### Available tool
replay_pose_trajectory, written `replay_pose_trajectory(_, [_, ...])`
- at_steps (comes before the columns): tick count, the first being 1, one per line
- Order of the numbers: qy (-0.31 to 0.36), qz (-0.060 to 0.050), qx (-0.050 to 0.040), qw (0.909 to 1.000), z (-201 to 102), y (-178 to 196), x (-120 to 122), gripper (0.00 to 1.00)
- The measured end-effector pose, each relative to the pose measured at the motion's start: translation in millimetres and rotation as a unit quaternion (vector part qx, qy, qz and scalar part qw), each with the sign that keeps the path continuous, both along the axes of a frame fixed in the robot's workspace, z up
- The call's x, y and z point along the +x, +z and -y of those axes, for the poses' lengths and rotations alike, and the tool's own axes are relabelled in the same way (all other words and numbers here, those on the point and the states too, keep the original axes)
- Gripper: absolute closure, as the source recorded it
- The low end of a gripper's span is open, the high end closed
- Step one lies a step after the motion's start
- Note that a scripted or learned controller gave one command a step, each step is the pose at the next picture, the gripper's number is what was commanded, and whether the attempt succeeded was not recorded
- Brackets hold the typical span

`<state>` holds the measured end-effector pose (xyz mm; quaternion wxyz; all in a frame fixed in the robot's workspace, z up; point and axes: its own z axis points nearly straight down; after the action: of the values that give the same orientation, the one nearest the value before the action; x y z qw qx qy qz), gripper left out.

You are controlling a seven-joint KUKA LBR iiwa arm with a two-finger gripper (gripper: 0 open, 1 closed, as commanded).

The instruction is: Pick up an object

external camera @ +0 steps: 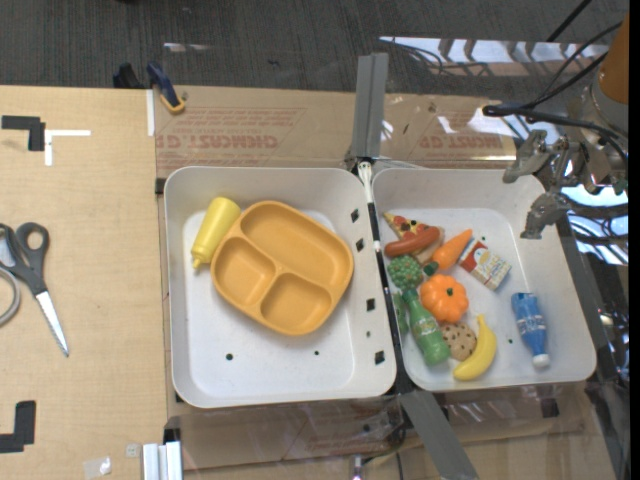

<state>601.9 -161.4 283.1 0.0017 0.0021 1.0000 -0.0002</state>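
Observation:
My gripper (527,196) hangs over the far right corner of the right bin (570,298), open, with nothing between its fingers. Below and to its left lie toy foods: a carrot (452,249), a hot dog (413,238), a small red and white carton (487,266), broccoli (404,270), an orange pumpkin (444,297), a green bottle (426,332), a cookie (461,341), a banana (478,354) and a blue bottle (530,327). The carton is the nearest item to the gripper.
The left bin (200,358) holds a yellow divided plate (282,265) and a yellow bottle (214,230). Scissors (36,280) lie on the bench at far left. A blue clamp (166,89) sits by the cardboard behind the bins. Cables run behind the gripper.

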Motion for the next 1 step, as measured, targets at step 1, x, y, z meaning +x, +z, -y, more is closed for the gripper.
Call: replay_pose_trajectory(1, [-0.080,0.000,0.0000,0.9968,60.5,-52.0,-81.1,0.00])
